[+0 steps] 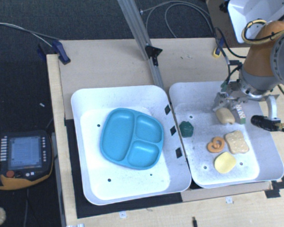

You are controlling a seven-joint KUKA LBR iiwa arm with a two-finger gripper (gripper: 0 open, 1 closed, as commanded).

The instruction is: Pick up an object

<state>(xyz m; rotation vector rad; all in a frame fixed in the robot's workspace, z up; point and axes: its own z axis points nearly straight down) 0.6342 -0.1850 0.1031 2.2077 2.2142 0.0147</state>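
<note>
Right bin (267, 167): claw (227, 110) low over a beige block (224, 116), grip state cannot be told; orange ring (215, 145), tan cracker piece (236, 142), yellow lump (225, 163), green object (185, 128) near the dividing edge. Left bin (94, 186): blue divided tray (132, 138).

One fixed overhead camera, slanted down on both white bins (83, 110), arm (262, 61) from the right.

no readable text, label, brand or number showing anywhere — handheld pendant (23, 158) at left glowing with lit screen, its contents staying too small and blurred to make out.
</note>
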